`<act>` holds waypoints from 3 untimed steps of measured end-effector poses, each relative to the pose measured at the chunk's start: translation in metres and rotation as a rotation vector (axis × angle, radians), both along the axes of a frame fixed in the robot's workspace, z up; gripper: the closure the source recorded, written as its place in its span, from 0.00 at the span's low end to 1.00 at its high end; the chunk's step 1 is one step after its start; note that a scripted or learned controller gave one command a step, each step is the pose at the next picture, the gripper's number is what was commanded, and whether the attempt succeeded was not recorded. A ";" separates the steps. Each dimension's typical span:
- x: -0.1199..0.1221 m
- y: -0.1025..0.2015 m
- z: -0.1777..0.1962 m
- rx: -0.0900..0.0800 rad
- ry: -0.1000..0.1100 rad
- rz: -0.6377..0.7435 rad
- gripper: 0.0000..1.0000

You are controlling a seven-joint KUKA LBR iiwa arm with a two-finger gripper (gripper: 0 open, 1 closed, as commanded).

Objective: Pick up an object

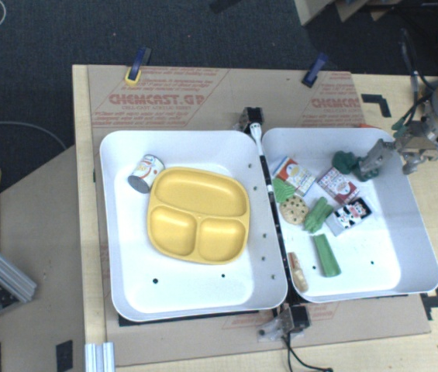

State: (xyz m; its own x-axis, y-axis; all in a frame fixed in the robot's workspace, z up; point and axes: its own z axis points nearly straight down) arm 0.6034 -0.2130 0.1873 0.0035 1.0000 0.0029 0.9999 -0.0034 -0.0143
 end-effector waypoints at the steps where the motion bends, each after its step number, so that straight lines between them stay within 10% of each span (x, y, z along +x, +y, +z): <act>1: 0.003 0.001 0.010 -0.004 -0.015 0.004 0.00; 3: 0.001 0.000 -0.095 -0.001 -0.012 0.004 0.00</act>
